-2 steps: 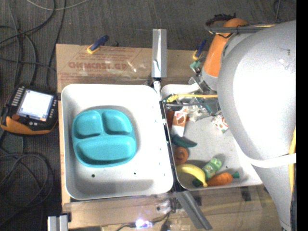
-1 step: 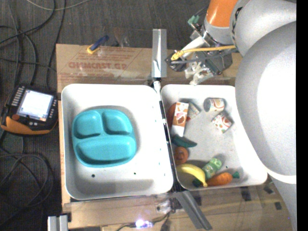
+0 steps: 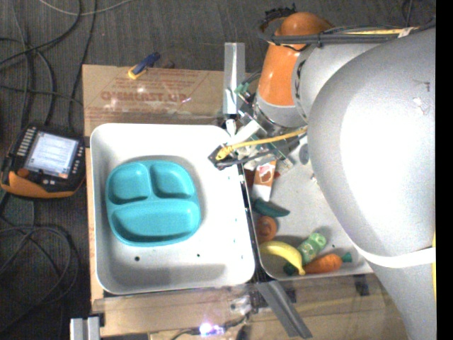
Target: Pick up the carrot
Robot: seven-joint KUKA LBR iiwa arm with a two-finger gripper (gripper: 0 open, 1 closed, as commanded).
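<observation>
Carrot (image 3: 327, 263) lies at right bin's (image 3: 311, 275) near rim beside banana (image 3: 283, 253) (tight corner); gripper (image 3: 265, 165) above far end, claw state can't tell; left bin (image 3: 233, 211) roomy around blue tray (image 3: 154, 202).

We log a turquoise divided plate (image 3: 154, 201) lying flat in the left white bin (image 3: 106, 268). In the right bin (image 3: 354, 266), near edge, a yellow banana (image 3: 281, 251) sits just left of a green can (image 3: 312, 245). A brown round item (image 3: 266, 227) lies just beyond the banana. A handheld pendant (image 3: 44, 159) rests on the floor, far left. A cardboard sheet (image 3: 152, 94) lies beyond the left bin.
</observation>
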